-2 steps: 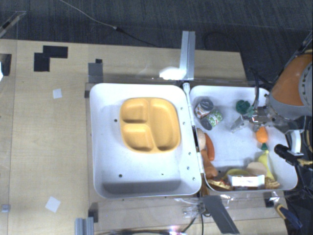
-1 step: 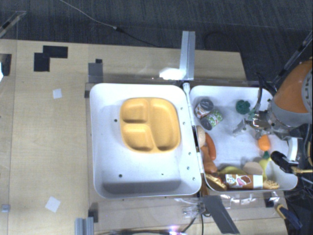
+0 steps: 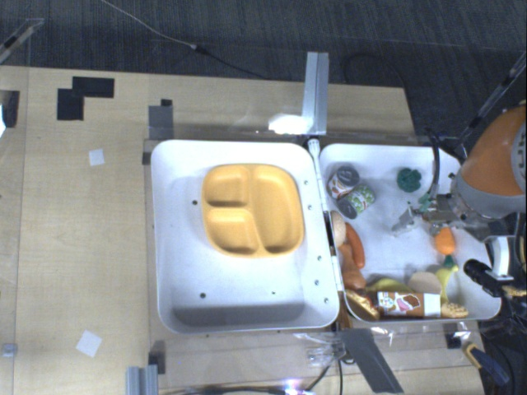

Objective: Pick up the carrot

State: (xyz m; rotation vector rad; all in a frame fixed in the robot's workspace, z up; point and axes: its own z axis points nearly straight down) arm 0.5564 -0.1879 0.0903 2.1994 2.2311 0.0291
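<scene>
The carrot [image 3: 445, 242] is a short orange piece with a green tip below it. It lies near the right side of the right bin [image 3: 383, 159]. The arm comes in from the right, its orange band [image 3: 501, 156] above the bin's right edge. My gripper [image 3: 417, 214] hangs low over the bin floor, just up and to the left of the carrot. Nothing can be seen held in it.
A yellow divided plate [image 3: 249, 208] lies in the left bin [image 3: 177, 245]. The right bin also holds a can [image 3: 356, 197], a dark green piece [image 3: 408, 178], an orange-red sausage-shaped item [image 3: 354, 252], and a brown-labelled bottle [image 3: 403, 304] among clutter along the front wall.
</scene>
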